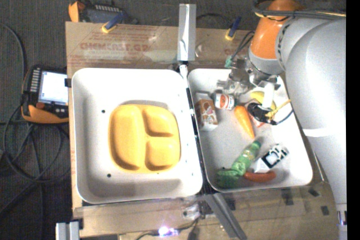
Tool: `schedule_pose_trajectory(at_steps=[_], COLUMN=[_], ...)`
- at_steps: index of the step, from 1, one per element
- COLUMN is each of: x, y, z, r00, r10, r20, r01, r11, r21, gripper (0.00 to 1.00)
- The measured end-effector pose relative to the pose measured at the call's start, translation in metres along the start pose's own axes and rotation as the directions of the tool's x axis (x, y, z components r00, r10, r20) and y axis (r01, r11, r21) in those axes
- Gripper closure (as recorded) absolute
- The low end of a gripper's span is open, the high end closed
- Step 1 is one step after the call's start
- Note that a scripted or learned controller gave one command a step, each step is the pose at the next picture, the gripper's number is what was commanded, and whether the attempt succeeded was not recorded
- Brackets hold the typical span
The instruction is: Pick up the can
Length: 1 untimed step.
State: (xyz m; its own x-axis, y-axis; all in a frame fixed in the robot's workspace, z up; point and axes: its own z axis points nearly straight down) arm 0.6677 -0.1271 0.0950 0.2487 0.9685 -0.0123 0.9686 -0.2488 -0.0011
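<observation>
Near the front of the right bin (304,168), a green bottle (243,159) and a sausage (260,176) lie well clear of the work. Farther back, the can (224,101) lies on its side beside a carrot (244,121), just left of the gripper (239,87); whether its jaws hold anything, I cannot tell.

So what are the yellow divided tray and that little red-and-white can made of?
The yellow divided tray looks like moulded plastic: smooth, matte, with rounded compartments. The small red-and-white can may be metal with a printed label, though it is too small to tell for sure.
</observation>
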Motion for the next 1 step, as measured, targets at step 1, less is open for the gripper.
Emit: schedule_pose_trajectory(at_steps=[1], x=[-0.0001], y=[-0.0001], z=[0.0001], r00=[1.0], r10=[0.0], r20=[0.001], r01=[0.0], r11=[1.0], r21=[0.0], gripper=[0.0])
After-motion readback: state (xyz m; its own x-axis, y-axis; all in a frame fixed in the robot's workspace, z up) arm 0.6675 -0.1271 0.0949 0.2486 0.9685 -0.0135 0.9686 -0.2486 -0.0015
